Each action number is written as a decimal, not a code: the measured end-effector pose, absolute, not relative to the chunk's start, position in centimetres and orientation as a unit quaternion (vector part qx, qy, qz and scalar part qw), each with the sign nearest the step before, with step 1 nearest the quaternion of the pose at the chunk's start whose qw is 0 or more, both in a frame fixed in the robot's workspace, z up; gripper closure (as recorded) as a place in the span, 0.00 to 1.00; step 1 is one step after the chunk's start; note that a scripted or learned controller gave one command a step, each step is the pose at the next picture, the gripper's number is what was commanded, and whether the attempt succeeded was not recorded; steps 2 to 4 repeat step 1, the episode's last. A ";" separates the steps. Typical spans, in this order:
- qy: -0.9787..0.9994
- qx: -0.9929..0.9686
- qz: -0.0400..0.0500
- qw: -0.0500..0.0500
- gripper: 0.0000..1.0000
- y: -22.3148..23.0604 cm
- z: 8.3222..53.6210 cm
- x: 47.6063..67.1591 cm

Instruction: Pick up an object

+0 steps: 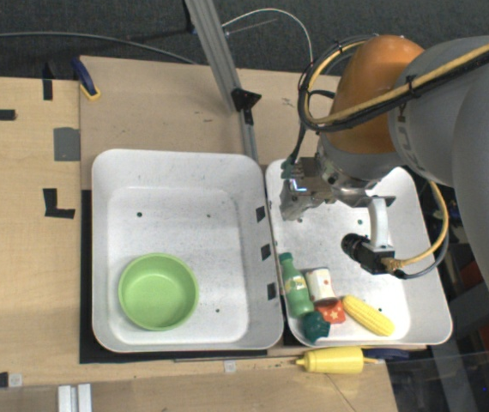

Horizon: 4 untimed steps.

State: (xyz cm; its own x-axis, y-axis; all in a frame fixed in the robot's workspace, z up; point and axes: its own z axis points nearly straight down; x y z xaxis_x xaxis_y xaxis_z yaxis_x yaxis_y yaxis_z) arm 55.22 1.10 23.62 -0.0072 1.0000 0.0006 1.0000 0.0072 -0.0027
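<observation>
My gripper point(295, 199) hangs over the far left corner of the right bin point(416, 312), below the grey arm with its orange band. Nearer the front of that bin lies a cluster of small items: a green bottle point(294, 285), a white and red block point(322, 287), a yellow corn cob point(367, 314) and a small teal piece point(315, 326). The gripper is above and behind the green bottle, apart from it. A green bowl point(158, 291) sits in the front left of the left bin point(176, 178).
A yellow squeeze bottle point(335, 360) lies on the bench just outside the right bin's front edge. A black fitting with a yellow cable point(366, 251) hangs over the middle of the right bin. A grey pole point(219, 50) slants down to the bins' shared far corner.
</observation>
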 end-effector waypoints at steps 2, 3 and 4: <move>-0.710 -0.705 0.001 0.001 1.00 6.7 22.4 56.1; -0.710 -0.705 0.001 0.001 1.00 6.7 22.4 56.1; -0.710 -0.705 0.001 0.001 1.00 6.7 22.4 56.1</move>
